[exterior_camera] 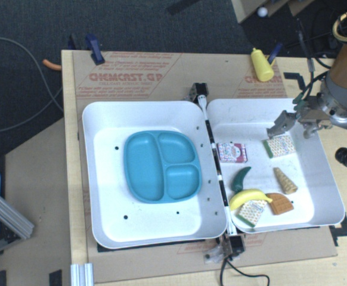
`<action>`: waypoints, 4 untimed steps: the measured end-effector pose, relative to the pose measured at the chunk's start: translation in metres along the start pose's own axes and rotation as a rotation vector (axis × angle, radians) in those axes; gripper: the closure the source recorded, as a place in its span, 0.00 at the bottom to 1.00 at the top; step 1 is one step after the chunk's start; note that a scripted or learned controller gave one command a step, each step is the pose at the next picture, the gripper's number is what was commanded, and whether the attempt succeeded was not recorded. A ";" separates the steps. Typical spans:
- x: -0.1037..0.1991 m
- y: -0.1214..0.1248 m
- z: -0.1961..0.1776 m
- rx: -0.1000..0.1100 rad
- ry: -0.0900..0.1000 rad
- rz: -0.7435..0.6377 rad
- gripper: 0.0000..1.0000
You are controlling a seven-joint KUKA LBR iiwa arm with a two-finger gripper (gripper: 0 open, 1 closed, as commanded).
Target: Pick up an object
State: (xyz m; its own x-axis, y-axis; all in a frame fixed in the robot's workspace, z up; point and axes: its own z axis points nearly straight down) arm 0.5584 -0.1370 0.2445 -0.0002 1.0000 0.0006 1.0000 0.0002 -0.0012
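My gripper (294,127) hangs over the back of the right bin (325,177), open, with nothing between its fingers. Just below and a little left of it lies a green-edged speckled sponge (279,146). Further forward in the same bin are a pink-and-white packet (232,152), a dark green pepper (240,177), a tan cone (285,180), a yellow banana (248,196), a brown bread-like piece (280,203) and a checkered pouch (252,212) under the banana's front.
The left bin (102,159) holds a blue divided plate (161,164). A black clip (198,92) sits where the bins meet at the back. A yellow clamp (261,65) and a blue clamp (94,49) stand on the board behind the bins.
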 end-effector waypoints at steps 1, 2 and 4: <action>0.036 0.022 0.118 0.002 0.001 -0.001 0.00; 0.030 0.031 0.156 -0.002 0.003 -0.001 0.00; 0.039 -0.017 0.156 -0.009 -0.001 0.001 0.00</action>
State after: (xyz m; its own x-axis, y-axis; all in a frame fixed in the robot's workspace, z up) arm 0.5409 -0.0979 0.0882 0.0011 1.0000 -0.0006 1.0000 -0.0011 0.0081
